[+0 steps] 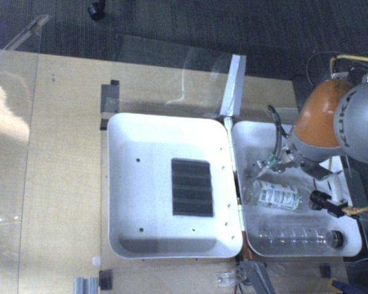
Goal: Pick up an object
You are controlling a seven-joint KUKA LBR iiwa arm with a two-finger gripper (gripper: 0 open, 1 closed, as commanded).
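Clear plastic bottle [296, 237] lies along the near wall of the right bin [248, 147]; a second, labelled bottle [278, 196] sits just behind it. Gripper [270, 165] hovers beyond both, finger state not discernible. Risk: transparent, round bottles may roll or slip free at closure.

One fixed camera looks down at a slant on the pale wooden table [53, 185] and both shallow white plastic bins [124, 171].

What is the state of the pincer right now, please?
Pincer: low in the right bin, above a small clear bottle; open or closed cannot be told, and no object is visibly held.
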